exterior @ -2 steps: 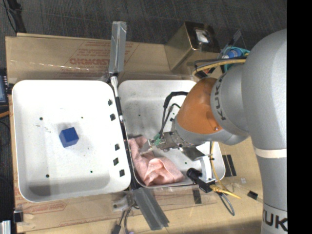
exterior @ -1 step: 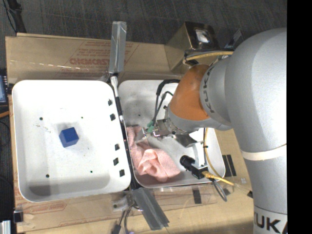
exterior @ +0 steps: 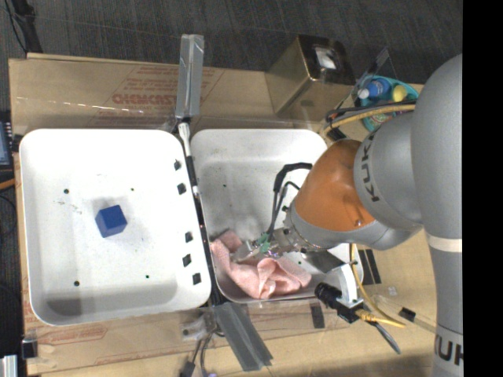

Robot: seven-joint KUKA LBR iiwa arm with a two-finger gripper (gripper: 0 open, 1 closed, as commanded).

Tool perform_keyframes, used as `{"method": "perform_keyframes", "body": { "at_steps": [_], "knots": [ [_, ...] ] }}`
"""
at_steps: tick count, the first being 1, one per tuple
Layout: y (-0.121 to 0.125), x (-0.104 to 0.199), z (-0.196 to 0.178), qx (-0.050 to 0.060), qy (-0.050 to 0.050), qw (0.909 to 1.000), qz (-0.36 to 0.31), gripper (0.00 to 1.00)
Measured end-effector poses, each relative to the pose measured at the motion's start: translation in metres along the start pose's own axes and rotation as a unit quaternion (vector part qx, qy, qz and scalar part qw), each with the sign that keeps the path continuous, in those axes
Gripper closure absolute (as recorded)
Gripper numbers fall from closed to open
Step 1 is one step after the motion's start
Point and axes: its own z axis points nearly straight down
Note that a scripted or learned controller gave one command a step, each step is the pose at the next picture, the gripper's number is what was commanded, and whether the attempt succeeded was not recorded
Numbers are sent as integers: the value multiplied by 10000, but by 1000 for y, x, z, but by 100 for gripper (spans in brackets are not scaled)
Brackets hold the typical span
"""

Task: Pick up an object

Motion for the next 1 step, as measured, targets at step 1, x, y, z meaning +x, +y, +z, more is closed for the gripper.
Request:
{"method": "perform_keyframes", "body": {
  "at_steps": [1],
  "knots": [
    [1,1,-10,-2,6,10000,-32,100]
  ]
}}
